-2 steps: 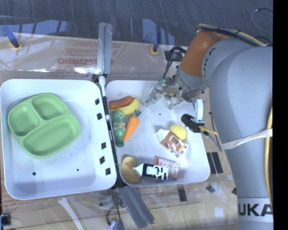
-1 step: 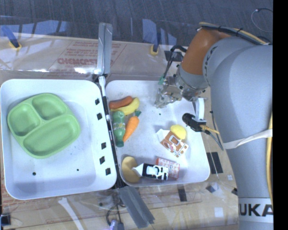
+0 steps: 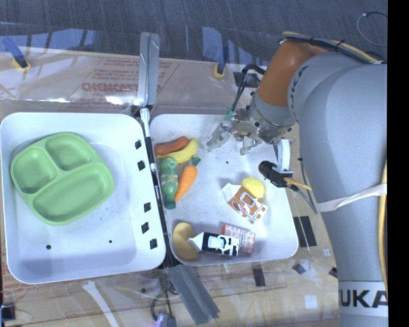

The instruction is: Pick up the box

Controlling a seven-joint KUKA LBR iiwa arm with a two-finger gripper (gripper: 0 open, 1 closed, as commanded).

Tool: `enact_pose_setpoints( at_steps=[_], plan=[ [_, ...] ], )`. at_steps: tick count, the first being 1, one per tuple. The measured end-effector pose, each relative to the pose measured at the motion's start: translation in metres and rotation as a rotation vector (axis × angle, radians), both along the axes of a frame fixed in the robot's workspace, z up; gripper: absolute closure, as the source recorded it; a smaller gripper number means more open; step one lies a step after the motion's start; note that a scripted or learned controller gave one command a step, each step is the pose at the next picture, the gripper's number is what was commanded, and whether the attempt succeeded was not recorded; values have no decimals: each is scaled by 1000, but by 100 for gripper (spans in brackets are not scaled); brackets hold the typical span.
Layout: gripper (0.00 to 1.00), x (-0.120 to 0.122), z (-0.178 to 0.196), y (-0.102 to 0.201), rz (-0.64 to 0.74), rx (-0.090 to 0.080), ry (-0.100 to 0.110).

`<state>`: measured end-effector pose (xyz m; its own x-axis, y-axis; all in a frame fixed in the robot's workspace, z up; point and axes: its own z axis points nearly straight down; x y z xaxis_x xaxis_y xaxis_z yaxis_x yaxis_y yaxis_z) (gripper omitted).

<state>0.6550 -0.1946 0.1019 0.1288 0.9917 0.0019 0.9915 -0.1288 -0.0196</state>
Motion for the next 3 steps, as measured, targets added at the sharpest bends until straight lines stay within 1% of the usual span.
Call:
enact_pose_setpoints(
  at_steps=[1, 2, 3],
  plan=[
    [100, 0, 6, 1, 6, 1, 5],
    [0, 0, 6, 1, 6, 1, 6],
    [0, 2, -13, -2, 166, 0, -12]
  ],
)
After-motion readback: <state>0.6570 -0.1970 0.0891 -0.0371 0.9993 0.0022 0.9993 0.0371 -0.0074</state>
